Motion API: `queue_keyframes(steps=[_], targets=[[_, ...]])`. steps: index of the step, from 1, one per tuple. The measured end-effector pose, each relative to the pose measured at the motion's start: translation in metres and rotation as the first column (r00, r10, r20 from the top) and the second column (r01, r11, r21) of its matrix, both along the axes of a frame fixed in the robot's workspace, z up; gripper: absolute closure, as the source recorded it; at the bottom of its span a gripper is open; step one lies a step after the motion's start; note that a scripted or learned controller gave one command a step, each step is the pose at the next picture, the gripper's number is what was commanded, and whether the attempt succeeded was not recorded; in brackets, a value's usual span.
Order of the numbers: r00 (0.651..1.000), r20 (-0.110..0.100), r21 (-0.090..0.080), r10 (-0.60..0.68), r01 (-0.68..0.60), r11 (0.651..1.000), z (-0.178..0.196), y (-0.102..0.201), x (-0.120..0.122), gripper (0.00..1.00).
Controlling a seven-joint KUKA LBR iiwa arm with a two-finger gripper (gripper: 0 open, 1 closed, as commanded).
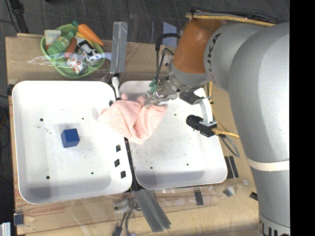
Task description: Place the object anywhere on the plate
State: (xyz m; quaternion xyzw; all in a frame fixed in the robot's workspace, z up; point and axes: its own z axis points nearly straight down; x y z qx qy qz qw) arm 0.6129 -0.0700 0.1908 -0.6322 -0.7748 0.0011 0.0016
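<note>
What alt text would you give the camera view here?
A grey arm reaches from the right, its gripper at a pink cloth draped over the seam between two white bins. A blue cube sits in the left bin; a green bowl of toys stands behind.

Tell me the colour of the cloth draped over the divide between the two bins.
Pale pink. The cloth shows clearly in the camera view.
</note>
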Motion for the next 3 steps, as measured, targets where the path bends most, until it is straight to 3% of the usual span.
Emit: queue_keyframes(steps=[1,2,3], targets=[[1.0,0.001,0.0,0.009,-0.009,1.0,0.041,0.001,0.0,1.0],[0.916,0.0,0.001,0.401,-0.401,0.916,0.041,0.04,-0.012,1.0],[0.684,0.001,0.001,0.73,-0.73,0.684,0.043,0.079,-0.022,1.0]])
